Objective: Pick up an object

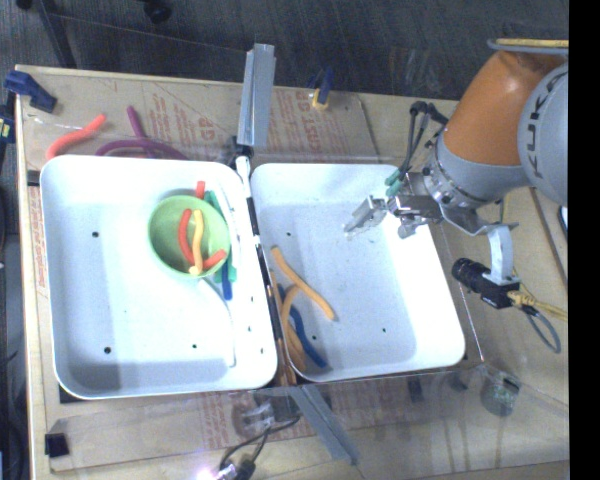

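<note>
My gripper [385,218] hangs over the upper right part of the right bin [420,343], open, with nothing between its fingers [362,215]. Below and to its left, an orange curved piece [302,286] lies on the bin floor. A blue piece [307,336] and a brownish strip [287,336] lie against that bin's left wall. In the left bin [100,348] a green bowl [170,238] holds red, orange and yellow sticks [192,236]. A blue stick [226,284] and a green one [218,208] rest by the bowl's right side.
A metal bar [254,93] stands behind the divide between the bins. An orange stick [75,136] and a purple loop [140,146] lie on the bench behind the left bin. A black cable fitting [485,278] hangs off the arm at the right bin's edge.
</note>
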### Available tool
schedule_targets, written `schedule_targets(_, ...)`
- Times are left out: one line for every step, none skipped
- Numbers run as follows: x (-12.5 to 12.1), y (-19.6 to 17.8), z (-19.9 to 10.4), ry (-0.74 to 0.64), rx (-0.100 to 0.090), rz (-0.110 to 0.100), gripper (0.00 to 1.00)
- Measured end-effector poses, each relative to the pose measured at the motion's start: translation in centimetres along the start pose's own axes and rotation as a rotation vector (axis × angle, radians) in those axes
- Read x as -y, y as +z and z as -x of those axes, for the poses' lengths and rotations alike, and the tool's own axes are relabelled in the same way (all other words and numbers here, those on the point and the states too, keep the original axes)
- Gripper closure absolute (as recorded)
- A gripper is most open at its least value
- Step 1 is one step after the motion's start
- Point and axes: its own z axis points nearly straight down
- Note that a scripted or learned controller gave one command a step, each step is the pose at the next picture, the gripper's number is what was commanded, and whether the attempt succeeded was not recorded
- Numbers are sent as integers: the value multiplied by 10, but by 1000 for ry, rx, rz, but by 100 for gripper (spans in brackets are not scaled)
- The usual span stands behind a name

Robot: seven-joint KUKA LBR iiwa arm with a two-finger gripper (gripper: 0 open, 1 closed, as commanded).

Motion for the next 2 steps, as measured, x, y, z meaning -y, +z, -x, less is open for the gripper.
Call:
schedule_targets(27, 120, -54, -58, 0, -1, 0)
schedule_targets(50, 161, -48, -146, 9, 17, 0)
